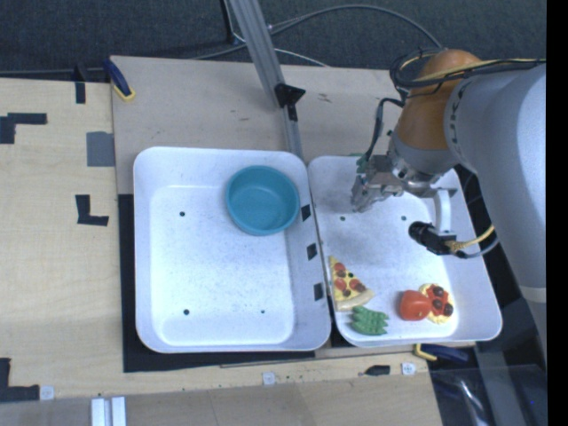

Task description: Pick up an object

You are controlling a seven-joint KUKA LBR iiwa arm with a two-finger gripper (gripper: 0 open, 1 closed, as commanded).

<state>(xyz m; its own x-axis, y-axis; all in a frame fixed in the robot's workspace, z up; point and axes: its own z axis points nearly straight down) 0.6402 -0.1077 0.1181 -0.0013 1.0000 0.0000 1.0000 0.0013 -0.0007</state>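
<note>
My gripper [362,199] hangs over the far part of the right bin [390,247], fingers pointing down at the bin floor with nothing between them. A toy pizza slice [347,284] lies near the bin's front left. Just in front of it sits a green toy vegetable [369,321]. A red tomato [413,304] and a small yellow and red toy [437,301] rest at the front right. A blue bowl [262,200] stands in the far right corner of the left bin [177,264].
A metal pole [266,56] slants down to the divide between the bins. A black cable fitting [432,236] hangs off the arm over the right bin. The arm's grey body [506,149] covers the right side.
</note>
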